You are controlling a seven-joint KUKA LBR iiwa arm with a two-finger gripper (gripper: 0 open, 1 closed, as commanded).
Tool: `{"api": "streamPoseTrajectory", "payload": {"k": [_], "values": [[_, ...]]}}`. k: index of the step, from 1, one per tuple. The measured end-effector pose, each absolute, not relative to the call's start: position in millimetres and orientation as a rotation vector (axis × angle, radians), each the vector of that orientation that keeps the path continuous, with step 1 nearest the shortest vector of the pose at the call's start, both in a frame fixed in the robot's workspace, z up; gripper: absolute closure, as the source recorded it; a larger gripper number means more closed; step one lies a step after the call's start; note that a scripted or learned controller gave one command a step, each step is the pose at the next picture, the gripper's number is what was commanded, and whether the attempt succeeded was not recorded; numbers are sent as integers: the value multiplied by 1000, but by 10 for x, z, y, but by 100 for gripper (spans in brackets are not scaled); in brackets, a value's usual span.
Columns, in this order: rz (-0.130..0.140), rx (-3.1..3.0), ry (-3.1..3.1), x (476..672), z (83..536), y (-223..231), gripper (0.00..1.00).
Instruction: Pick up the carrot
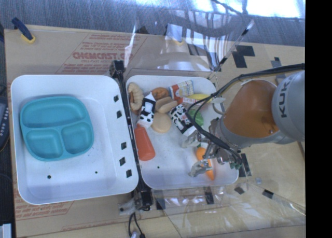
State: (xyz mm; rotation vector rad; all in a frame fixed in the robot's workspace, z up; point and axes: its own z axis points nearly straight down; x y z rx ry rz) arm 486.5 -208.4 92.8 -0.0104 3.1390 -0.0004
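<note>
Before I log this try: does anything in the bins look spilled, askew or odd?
Nothing looks spilled or broken. The right bin holds a loose jumble of toy foods; two cow-patterned pieces lie tipped at odd angles. The carrot lies right at the gripper. The teal tray sits flat in the left bin.

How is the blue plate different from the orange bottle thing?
The blue plate is wide and flat with three sections, while the orange bottle is narrow and long. The plate is turquoise; the bottle is orange-red with a white top. The plate lies alone in the left bin, while the bottle lies in the right bin beside a jumble of toy food. Both rest on a white bin floor, untouched by the hand.
</note>
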Motion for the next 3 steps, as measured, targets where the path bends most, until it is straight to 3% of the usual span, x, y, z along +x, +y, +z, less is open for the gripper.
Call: {"api": "streamPoseTrajectory", "payload": {"k": [1, 2, 3], "values": [[-2, -25, 3134, 4894, 1037, -2070, 100], [-2, -591, 3081, 4924, 1216, -2092, 100], [-2, -591, 3081, 4923, 1215, -2092, 0]]}}
